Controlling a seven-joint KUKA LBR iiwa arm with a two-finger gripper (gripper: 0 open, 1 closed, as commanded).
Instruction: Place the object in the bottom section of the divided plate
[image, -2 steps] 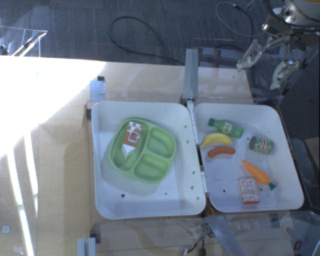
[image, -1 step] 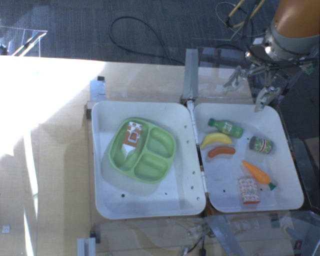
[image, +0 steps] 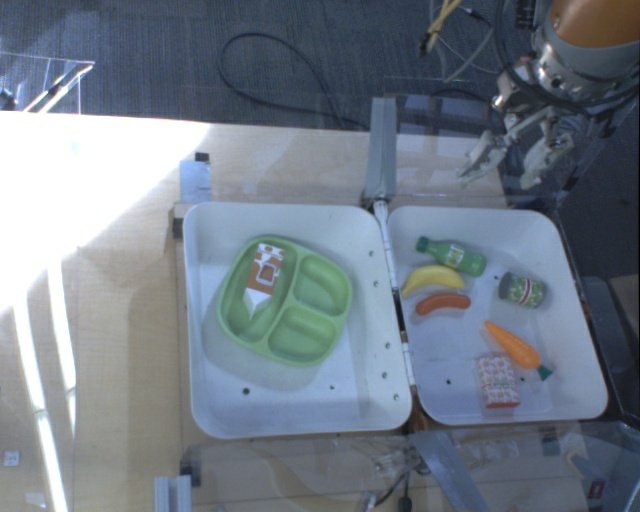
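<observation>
**Carton in the plate's large section, arm raised beyond the right bin**

Camera view: the desk (image: 120, 300) carries two shallow white bins side by side. In the left bin (image: 230, 405) a green divided plate (image: 285, 298) lies tilted, its long compartment toward 9 o'clock and two smaller ones toward 3 and 5 o'clock. A small orange and white carton (image: 264, 270) lies in the long compartment, at its upper end, toward 11 o'clock of the plate's middle.

The right bin (image: 575, 400) holds six things, all apart or nearly so. A green bottle (image: 452, 255) lies at 12 o'clock of the bin's middle, with a banana (image: 433, 278) just below it and a red sausage (image: 442, 303) just below the banana. A green can (image: 521, 290) lies on its side toward 3 o'clock. An orange carrot (image: 515, 347) lies toward 5 o'clock, and a red and white box (image: 497, 381) rests near the bin's lower edge at 6 o'clock.

The gripper (image: 515, 150) hangs off the bins' far rim, at 1 o'clock of the right bin, under the arm's orange band (image: 595, 20). Its jaws stand apart with nothing between them
</observation>
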